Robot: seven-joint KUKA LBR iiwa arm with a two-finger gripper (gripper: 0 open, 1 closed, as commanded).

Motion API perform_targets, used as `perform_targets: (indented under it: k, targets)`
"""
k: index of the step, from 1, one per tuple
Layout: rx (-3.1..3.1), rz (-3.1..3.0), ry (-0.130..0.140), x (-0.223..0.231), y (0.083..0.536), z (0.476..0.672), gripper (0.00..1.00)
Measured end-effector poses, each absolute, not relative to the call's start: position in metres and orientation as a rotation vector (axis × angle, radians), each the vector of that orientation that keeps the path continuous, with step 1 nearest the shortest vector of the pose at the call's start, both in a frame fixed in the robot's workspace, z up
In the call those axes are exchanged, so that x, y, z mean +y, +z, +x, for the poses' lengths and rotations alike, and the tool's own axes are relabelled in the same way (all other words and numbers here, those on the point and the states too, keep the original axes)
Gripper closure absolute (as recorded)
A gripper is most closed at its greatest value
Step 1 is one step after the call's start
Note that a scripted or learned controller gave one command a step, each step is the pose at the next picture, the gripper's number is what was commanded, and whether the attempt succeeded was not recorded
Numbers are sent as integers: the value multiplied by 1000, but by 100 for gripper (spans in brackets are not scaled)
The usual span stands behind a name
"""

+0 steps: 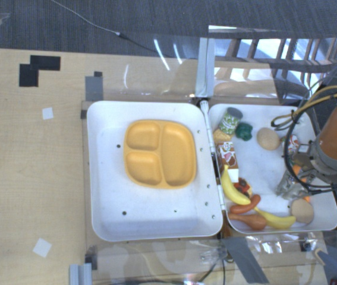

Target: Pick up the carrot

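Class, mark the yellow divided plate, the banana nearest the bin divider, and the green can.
yellow divided plate (159, 153): camera view, centre ridge.
banana (233, 190): camera view, mid-body.
green can (229, 122): camera view, its side.

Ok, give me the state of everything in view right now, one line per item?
Gripper: low in the right bin, fingers hidden.
Yellow tray: upright, in the left bin.
Two bananas: lying flat along the right bin's left and front edges.
Green can: on its side.
Sauce bottle: lying down.
Carrot: cannot make it out for sure.

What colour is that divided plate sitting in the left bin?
Yellow-orange; the divided plate shows clearly in the camera view, lying in the white left bin.
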State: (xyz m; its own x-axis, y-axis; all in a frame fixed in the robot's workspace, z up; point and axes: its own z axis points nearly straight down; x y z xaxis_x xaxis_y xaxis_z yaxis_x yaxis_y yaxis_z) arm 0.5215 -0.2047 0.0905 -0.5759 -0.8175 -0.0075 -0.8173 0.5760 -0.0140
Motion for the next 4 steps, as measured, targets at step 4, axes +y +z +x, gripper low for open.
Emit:
perform_targets:
  k: [4]
  targets:
    - [2022, -2394, -28, -185, 231, 491, 100]
